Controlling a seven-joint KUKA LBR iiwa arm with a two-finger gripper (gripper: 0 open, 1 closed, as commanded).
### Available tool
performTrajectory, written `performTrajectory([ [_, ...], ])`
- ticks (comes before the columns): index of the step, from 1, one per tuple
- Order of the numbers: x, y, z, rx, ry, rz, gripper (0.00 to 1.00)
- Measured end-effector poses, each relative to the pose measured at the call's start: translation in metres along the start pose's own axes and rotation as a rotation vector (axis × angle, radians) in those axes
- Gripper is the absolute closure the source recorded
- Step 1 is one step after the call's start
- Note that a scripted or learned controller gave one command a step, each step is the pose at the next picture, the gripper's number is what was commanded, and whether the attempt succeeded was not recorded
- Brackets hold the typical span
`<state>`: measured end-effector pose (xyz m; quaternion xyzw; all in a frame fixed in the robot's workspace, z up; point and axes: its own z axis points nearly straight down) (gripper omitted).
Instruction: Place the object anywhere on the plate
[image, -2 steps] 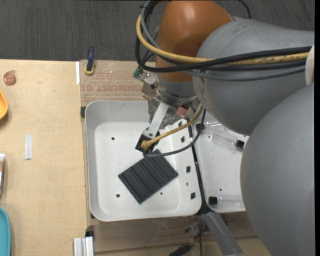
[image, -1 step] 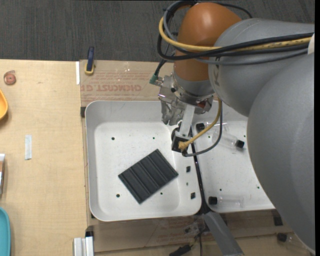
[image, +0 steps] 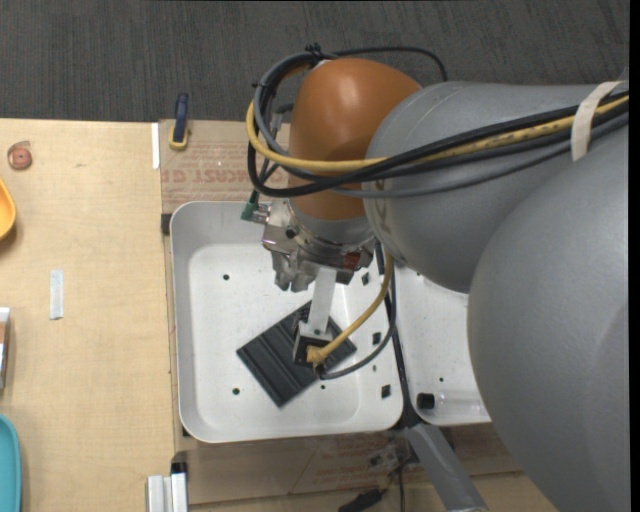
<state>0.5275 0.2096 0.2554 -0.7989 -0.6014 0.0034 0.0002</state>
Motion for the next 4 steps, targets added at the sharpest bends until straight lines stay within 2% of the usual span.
performTrajectory([
  [1,0.026,0.024,-0.030,-0.003,0.000,-0.166,1.00],
  [2,0.026,0.024,-0.030,-0.003,0.000,-0.167,0.00],
  [3,0.037,0.066,-0.057,-0.006,0.001,-0.694,0.00],
  [4,0.037,0.066,-0.065,-0.005,-0.003,-0.695,1.00],
])
